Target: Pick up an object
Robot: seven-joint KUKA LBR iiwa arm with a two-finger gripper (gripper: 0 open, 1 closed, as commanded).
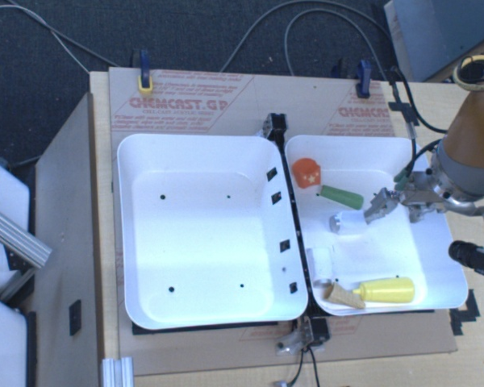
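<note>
so here's where the pick attempt stands, looking down on the two bins. the left bin [145,232] has nothing to grab, everything is over in the right bin [436,285]. in there you've got an orange ball-ish thing [306,172] near the top by the divider, a green cylinder [341,197] just below and right of it, a small grey metal piece [335,223] under that, and a yellow object [385,290] lying along the bottom edge with a tan wedge [344,296] touching its left end.

the gripper [381,205] comes in from the right and sits over the middle of the right bin, its tip just right of the green cylinder and a bit up and right of the small grey piece. honestly i can't make out how the gripper is set, it's just a grey blob at this angle, so i'm not going to guess. what i can say is that nothing sits in it. all the objects look like they're resting on the bin floor.

so progress-wise: i'd call it the approach stage at best. no object lifted, nothing grasped as far as i can see. the green cylinder or the small grey piece look like the closest candidates, but which one it's going for i can't say. the whole close-and-lift part is left to do.
</note>
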